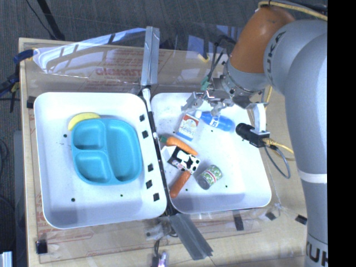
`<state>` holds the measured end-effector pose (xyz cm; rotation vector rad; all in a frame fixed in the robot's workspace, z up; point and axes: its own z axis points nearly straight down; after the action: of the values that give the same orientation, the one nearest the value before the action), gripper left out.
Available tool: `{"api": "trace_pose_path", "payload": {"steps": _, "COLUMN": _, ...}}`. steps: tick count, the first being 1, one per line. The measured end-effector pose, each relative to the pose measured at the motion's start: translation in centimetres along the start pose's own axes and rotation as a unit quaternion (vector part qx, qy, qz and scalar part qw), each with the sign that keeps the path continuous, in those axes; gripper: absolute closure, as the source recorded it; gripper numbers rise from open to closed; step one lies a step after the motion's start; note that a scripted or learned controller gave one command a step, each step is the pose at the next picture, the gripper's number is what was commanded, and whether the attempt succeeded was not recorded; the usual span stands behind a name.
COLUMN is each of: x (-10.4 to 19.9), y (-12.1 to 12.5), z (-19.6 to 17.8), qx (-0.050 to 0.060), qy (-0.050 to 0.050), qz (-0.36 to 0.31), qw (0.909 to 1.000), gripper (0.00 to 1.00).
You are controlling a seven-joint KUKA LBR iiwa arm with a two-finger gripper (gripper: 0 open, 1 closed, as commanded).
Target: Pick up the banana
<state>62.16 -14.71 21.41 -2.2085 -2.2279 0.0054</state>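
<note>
Banana [83, 117] left bin, gripper [207, 100] right bin

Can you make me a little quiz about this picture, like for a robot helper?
1. True or false: the banana lies in the left bin.
2. What colour is the tray partly covering it?
3. The claw hovers over the: A) left bin B) right bin C) floor

Key: 1 true; 2 blue; 3 B
</note>
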Motion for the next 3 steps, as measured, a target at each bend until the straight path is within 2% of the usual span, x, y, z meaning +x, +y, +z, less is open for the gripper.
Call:
{"api": "trace_pose_path", "payload": {"steps": 1, "x": 0.9, "y": -2.9, "z": 12.0, "qx": 0.0, "qy": 0.0, "qz": 0.096, "qw": 0.9954, "gripper": 0.0}}
{"api": "trace_pose_path", "payload": {"steps": 2, "x": 1.6, "y": -7.5, "z": 12.3, "qx": -0.002, "qy": 0.0, "qz": 0.088, "qw": 0.9962, "gripper": 0.0}}
{"api": "trace_pose_path", "payload": {"steps": 3, "x": 3.5, "y": -11.0, "z": 12.0, "qx": -0.007, "qy": -0.004, "qz": 0.103, "qw": 0.9946, "gripper": 0.0}}
